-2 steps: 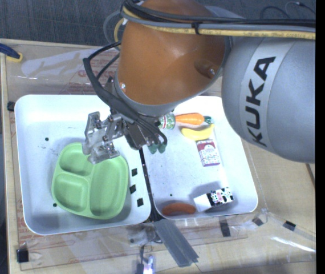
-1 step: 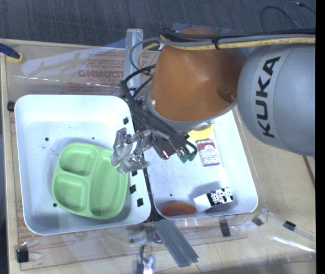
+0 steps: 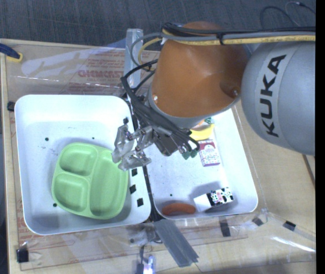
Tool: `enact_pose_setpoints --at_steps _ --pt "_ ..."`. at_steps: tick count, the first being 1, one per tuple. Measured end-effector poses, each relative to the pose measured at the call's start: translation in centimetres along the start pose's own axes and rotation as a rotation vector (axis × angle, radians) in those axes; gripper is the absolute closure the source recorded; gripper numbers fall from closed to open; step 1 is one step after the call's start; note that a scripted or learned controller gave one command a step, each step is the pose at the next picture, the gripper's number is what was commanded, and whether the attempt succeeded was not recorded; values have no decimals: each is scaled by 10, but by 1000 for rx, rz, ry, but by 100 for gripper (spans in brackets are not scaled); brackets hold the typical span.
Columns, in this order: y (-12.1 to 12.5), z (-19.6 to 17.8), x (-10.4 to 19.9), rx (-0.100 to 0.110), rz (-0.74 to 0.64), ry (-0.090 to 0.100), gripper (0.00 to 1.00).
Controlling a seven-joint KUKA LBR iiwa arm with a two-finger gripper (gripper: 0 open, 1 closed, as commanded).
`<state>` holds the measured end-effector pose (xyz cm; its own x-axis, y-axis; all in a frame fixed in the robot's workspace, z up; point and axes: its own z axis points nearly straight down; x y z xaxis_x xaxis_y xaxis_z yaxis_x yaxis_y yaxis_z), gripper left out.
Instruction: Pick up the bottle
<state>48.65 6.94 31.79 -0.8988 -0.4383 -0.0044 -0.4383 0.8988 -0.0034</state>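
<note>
Two shallow white bins are seen side by side on the table [image 3: 276, 170]. In the left bin [image 3: 31, 130], one green divided tray [image 3: 91, 180] with three compartments is lying at the lower middle. The right bin [image 3: 245, 178] holds four things: one bottle [image 3: 206, 148] with a yellow top and a red-and-white label, lying at the centre of the frame and partly hidden under the arm; one white box with a black-and-coloured print [image 3: 215, 198] at the lower right; one orange-brown oval object [image 3: 178, 209] just left of that box, by the bin's lower rim. The jaws [image 3: 129, 152] are positioned over the divider between the bins, above the tray's upper right edge, apart from the bottle. Whether the jaws are apart or together cannot be told. Nothing is seen held.
</note>
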Motion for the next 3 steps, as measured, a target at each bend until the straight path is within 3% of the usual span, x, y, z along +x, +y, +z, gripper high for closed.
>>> enact_pose_setpoints --at_steps 1,2,3 --pt "13 42 -17 -3 25 4 100" --pt "13 31 -19 -2 21 2 100" --pt "4 -20 -41 -2 -272 0 100"
